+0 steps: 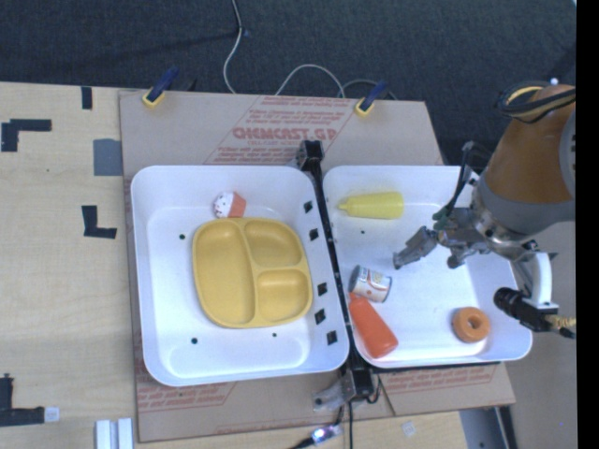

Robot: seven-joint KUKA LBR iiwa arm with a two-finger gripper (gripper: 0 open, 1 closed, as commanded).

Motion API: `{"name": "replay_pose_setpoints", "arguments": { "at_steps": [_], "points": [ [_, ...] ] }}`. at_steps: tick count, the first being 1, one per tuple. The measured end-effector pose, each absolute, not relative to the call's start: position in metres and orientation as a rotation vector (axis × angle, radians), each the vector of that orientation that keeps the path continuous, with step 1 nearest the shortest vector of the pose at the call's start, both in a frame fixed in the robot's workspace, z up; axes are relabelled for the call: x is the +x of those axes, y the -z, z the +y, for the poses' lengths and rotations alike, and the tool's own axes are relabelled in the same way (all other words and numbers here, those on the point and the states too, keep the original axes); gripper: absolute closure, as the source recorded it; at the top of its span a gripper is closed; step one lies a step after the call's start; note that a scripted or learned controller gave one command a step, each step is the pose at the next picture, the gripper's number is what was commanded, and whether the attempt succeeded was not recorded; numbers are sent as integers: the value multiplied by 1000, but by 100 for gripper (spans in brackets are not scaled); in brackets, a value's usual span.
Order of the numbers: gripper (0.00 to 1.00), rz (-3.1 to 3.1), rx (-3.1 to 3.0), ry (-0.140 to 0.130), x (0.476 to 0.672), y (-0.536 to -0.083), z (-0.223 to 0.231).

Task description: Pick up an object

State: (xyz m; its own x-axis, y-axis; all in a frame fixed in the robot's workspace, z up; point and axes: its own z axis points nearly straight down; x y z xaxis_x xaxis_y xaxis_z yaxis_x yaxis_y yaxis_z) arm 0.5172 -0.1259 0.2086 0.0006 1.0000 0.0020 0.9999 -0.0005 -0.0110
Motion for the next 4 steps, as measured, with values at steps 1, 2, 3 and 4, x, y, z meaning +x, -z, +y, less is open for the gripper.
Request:
{"name": "replay_pose_setpoints", "arguments": {
  "at_steps": [1,2,3,4],
  "points": [
    [0,-2222,-2218,-2,519,-213,-126],
    [0,-2219,-2216,-6,515,-163,-116],
    [0,-2217,-2216,-8,514,-98,-115],
    [0,-2222,-2219,-2,514,-84,-115]
  ]
}}
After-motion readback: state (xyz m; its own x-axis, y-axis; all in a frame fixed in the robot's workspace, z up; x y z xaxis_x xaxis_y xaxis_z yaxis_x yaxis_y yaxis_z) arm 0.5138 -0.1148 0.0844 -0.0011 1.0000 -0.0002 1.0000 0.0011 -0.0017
